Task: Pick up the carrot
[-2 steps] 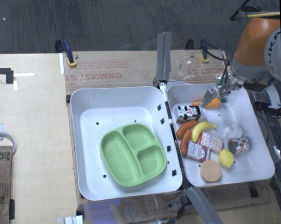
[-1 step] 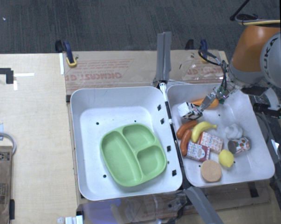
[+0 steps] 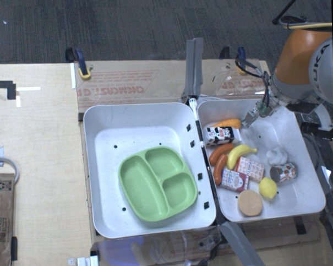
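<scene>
- We see the bench (image 3: 35, 163) carrying two shallow white bins side by side: the left bin (image 3: 104, 215) holds a green divided plate (image 3: 157, 182), and the right bin (image 3: 307, 200) holds a clutter of toy food.
- We see the arm (image 3: 303, 57) reaching in from the right, its orange band high over the right bin's far corner, the wrist slanting down and to the left toward the bin's back edge.
- The pincer (image 3: 248, 119) sits low at the bin's far side, tip just beside the right end of the carrot (image 3: 225, 123); we cannot tell from this view whether it is released or clenched, and we see nothing held in it.
- The carrot, orange and lying roughly crosswise, rests near the back-left of the right bin, touching or just behind the small milk carton (image 3: 219, 135).
- Nearby lie two sausages (image 3: 219, 157), a banana (image 3: 239, 154), a patterned box (image 3: 242, 173), a lemon (image 3: 268, 188) and a round biscuit (image 3: 250, 203), all nearer the front.
- We judge the step in hand to be the approach: the pincer should shift left to centre over the carrot's middle, straddle its narrow width, and descend without nudging the carton, since an end grasp could let it slip.
</scene>
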Robot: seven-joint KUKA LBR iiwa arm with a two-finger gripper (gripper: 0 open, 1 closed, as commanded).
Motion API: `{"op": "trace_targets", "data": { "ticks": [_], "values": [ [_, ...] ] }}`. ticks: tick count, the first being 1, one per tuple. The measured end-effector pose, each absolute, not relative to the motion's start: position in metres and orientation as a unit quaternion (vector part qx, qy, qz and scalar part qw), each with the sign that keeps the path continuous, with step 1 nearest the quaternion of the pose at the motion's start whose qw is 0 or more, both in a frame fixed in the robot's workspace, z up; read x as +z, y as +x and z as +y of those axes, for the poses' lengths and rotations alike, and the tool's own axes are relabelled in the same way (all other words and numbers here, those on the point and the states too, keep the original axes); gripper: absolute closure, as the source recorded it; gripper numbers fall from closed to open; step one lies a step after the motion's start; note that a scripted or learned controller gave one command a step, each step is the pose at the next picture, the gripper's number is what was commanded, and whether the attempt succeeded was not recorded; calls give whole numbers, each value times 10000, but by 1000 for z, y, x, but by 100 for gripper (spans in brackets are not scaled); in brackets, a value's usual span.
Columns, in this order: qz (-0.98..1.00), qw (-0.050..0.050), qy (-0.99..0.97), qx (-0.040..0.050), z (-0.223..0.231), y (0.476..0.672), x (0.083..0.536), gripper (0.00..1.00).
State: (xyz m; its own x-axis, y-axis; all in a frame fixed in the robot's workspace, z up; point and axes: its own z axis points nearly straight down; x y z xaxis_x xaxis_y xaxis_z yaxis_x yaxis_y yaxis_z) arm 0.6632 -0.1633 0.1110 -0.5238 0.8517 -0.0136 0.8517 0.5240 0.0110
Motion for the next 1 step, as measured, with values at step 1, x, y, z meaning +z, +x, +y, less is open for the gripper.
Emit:
{"op": "trace_targets", "data": {
  "ticks": [1],
  "values": [
    [9163, 18, 4006, 3, -90, 650, 193, 100]
  ]
}}
